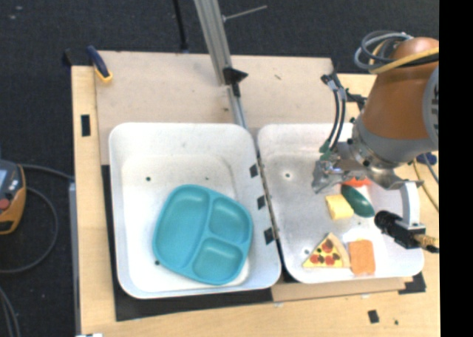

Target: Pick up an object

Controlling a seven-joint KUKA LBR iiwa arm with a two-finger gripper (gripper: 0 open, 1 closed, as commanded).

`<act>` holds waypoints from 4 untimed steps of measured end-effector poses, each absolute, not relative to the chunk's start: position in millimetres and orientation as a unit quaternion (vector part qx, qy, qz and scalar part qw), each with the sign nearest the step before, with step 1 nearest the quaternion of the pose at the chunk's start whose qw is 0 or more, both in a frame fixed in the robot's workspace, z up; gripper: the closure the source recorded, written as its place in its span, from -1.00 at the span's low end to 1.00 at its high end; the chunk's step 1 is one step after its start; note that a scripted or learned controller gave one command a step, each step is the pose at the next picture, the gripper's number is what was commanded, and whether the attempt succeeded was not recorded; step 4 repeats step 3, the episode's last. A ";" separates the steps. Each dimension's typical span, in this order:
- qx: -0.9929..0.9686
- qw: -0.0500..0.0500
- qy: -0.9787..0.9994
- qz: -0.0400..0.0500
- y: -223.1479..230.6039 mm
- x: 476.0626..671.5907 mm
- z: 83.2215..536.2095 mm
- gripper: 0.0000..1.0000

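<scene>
My gripper (328, 174) hangs low over the right bin (295, 202), near its middle, with the grey and orange arm reaching in from the right. Just below and right of it lie a yellow block (339, 208) and a dark green oval piece (360, 202). A small red-orange piece (358, 181) peeks out beside the wrist. At the bin's front edge lie a toy pizza slice (326, 253) and an orange block (361, 256). Nothing shows between the fingers.
The left bin (133, 158) holds a teal divided plate (202, 233). An aluminium post (212, 25) rises behind the bins. A blue and yellow clamp (98, 63) sits at the bench's back left corner.
</scene>
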State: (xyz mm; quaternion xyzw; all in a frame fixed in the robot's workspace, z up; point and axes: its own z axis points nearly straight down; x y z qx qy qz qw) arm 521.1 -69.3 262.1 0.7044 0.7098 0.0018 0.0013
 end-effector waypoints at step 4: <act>0.704 0.000 0.710 0.000 74.3 496.0 242.1 1.00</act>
